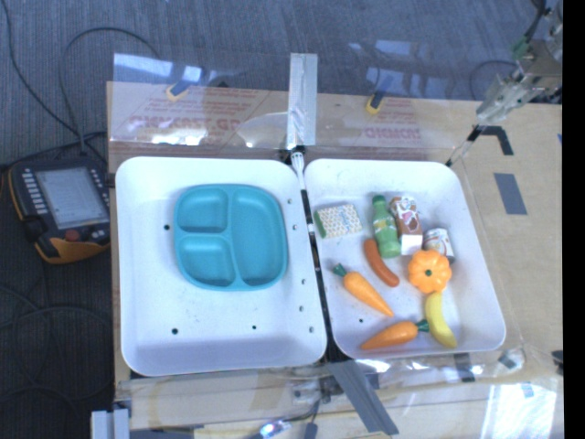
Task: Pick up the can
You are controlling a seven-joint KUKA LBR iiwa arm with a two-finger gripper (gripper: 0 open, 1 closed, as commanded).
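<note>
A turquoise plastic divided plate (228, 237) lies in the glossy white left bin (146, 327). The white right bin (475, 245) holds two orange carrots with green tips (364, 287) (393, 334), an orange pumpkin (429, 271), a yellow banana (439, 320), a green bottle (385, 226), a reddish sausage (381, 262), a speckled pale sponge block (336, 219) and a small can with red-and-white label (440, 242). The tabletop (526, 273) is tan.

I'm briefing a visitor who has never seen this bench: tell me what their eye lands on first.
First, the blue divided plate, alone in the middle of the left bin. Next, the crowded right bin: two carrots, an orange pumpkin, a yellow banana, a green bottle, and the small can just above the pumpkin.
</note>
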